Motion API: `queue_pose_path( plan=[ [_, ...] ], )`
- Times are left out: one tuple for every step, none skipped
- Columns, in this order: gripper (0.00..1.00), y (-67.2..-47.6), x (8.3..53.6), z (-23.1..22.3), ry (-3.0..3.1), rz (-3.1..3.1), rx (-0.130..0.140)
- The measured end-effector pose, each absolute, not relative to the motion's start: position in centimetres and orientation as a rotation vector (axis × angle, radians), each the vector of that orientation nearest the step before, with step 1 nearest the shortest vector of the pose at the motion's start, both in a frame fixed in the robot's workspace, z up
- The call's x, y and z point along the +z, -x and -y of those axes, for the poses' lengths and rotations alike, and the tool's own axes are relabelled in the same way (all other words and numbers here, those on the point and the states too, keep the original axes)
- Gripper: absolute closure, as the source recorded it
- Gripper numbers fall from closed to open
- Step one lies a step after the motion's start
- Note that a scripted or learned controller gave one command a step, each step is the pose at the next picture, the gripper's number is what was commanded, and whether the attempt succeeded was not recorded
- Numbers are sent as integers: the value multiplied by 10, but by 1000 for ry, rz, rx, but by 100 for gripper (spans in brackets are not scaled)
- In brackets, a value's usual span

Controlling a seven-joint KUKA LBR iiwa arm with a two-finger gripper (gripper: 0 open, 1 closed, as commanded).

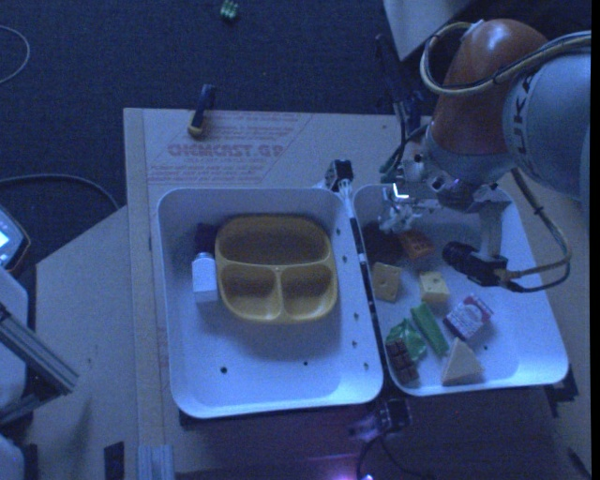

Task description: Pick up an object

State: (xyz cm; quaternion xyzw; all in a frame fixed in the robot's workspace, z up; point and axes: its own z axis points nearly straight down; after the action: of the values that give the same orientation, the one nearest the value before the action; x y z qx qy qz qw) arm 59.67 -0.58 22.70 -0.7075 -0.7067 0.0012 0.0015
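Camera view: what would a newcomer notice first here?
The grey and orange arm looms at the upper right, over the far end of the right bin, which holds small food pieces. In the left bin lies a yellow divided tray, with a small white bottle beside it.

Arm (525,103): cut off by the top and right edges; its bulk covers the right bin's (525,361) far corner.
Gripper (405,214): dim and tangled with cables; finger state unreadable.
Dark object (204,234) behind the white bottle (204,277): partly hidden by the yellow tray (277,267); identity unclear.
Board print (225,150): faint, only partly legible.
Device (7,239) at left edge: cropped.
Small item (229,10) at top: too small to name.
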Motion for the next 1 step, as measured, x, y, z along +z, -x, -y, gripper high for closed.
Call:
queue_pose_path(
  plan=[
    [100, -598, 217, 0, 2218, 2219, 5]
  ],
)
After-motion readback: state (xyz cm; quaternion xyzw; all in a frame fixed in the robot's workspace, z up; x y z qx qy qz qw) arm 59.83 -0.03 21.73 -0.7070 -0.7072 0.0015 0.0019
